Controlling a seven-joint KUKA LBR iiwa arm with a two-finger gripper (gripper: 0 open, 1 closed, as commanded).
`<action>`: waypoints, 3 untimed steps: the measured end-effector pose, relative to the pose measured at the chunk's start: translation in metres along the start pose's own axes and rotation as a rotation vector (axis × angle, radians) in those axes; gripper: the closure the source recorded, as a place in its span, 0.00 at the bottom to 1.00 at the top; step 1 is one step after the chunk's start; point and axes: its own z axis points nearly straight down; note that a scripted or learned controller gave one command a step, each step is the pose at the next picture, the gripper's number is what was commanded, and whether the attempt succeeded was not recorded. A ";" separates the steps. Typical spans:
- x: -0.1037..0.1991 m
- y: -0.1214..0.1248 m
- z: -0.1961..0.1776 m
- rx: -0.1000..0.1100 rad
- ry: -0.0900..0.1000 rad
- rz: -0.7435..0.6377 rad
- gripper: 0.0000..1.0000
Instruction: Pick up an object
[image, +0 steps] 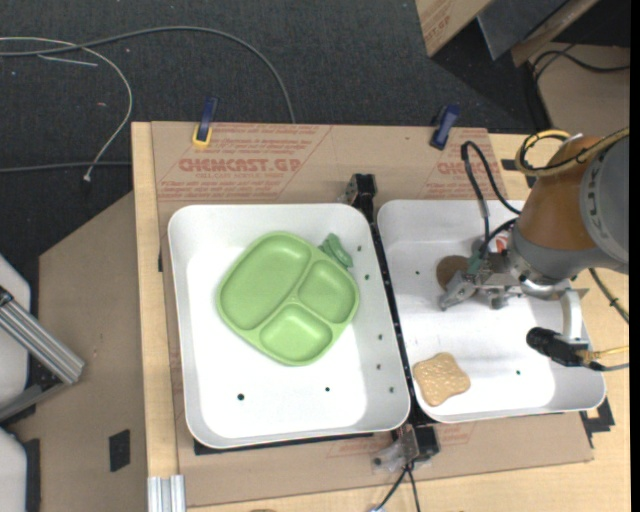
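In the right bin, a small brown object lies near the middle of the bin's left part. My gripper is low over the bin floor just right of and below it, with the fingers apart and nothing between them. One silver finger reaches close beside the brown object. A tan, cracker-like piece rests at the near left corner of the same bin, well apart from the gripper. The grey arm with its orange band comes in from the right.
The left bin holds a light green divided plate with a small dark green item at its upper right rim. A black part with cables hangs off the wrist over the right bin's near right side.
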 end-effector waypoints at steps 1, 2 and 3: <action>0.000 0.001 -0.013 -0.004 0.000 0.000 1.00; -0.010 0.004 -0.063 -0.009 -0.003 0.001 1.00; -0.009 0.010 -0.126 -0.010 -0.004 -0.001 1.00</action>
